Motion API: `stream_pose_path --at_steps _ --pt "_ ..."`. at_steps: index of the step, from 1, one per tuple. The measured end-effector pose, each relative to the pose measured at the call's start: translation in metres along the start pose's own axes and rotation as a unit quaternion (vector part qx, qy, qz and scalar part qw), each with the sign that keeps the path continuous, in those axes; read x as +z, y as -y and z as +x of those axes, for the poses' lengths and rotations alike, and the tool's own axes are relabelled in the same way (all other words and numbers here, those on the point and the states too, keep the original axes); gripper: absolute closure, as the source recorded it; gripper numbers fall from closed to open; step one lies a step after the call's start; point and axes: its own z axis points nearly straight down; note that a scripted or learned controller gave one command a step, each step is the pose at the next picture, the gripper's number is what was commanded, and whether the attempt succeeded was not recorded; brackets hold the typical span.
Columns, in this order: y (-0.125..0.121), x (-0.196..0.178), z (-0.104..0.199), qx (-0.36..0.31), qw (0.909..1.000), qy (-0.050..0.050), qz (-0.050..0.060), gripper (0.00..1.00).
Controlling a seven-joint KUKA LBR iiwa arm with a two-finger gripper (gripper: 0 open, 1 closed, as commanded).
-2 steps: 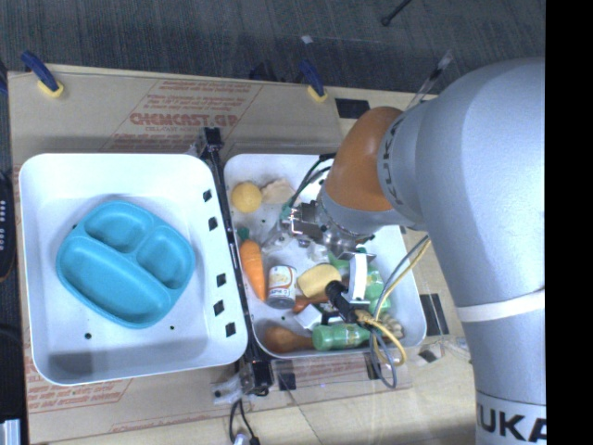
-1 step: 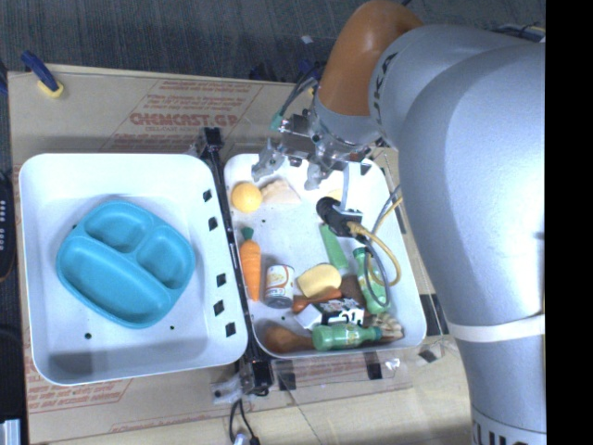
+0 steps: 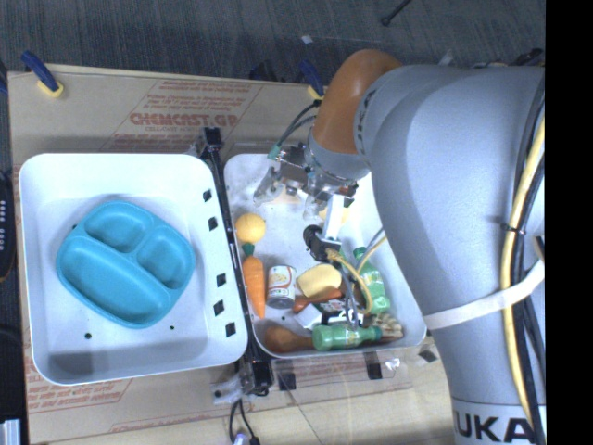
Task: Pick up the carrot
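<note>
Carrot (image 3: 253, 286) (orange) by right bin's (image 3: 239, 170) left wall

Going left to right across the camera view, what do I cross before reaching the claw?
Blue divided plate in the left bin → carrot by the right bin's left wall → small can → claw, further back.

Carrot (image 3: 253, 284): orange with a green top. Lemon (image 3: 249, 227): yellow. Divided plate (image 3: 126, 260): sky blue. Left bin (image 3: 56, 179) and right bin (image 3: 243, 170): white. Small can (image 3: 281, 286): red and white label. Bottle (image 3: 345, 336): green. Cheese wedge (image 3: 320, 280): pale yellow. Arm (image 3: 445, 184): grey, orange band (image 3: 350, 95) above the wrist. Bench sheet (image 3: 185, 109): tan cardboard with red print. Clamps (image 3: 42, 72): blue and yellow.
</note>
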Motion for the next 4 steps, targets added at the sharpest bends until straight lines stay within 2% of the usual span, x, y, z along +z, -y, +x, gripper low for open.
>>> stream_pose_path --at_steps 1,2,3,4 --pt "-0.022 -0.080 -0.008 -0.089 0.9960 0.001 -0.001 0.00" --pt "0.038 0.011 -0.033 -0.082 0.9966 0.006 0.001 0.00" --pt "0.073 0.017 -0.023 0.038 0.9993 0.002 0.003 0.00" --pt "0.049 -0.088 -0.006 0.069 0.9976 -0.002 0.000 0.00"
